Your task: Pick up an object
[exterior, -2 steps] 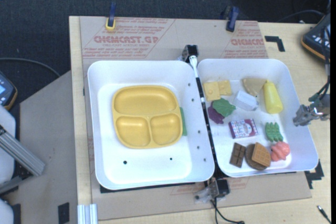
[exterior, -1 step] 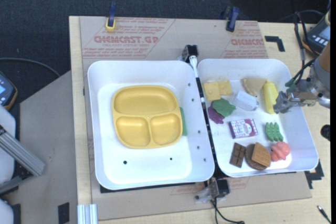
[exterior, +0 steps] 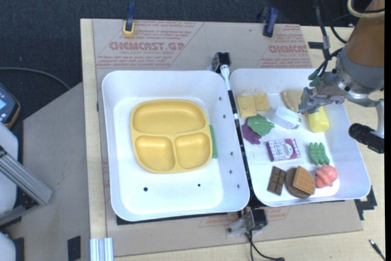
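Toys crowd the right bin (exterior: 360, 177), yellow block (exterior: 318, 121) at two o'clock. We see the gripper (exterior: 313, 101) touching it near the rim; its opening we cannot tell.

A yellow tray (exterior: 169, 134) is seen in the white left bin (exterior: 116, 150), with green showing at its right edge. In the white right bin (exterior: 354, 168), pale yellow cheese (exterior: 253, 104), a yellow block (exterior: 318, 121), a purple and green piece (exterior: 256, 128), a maroon-and-white packet (exterior: 283, 148), green beans (exterior: 317, 153), brown chocolate (exterior: 277, 180), a tan waffle (exterior: 300, 181) and a pink-orange piece (exterior: 326, 175) are seen. The board (exterior: 183, 40) is tan with red lettering.
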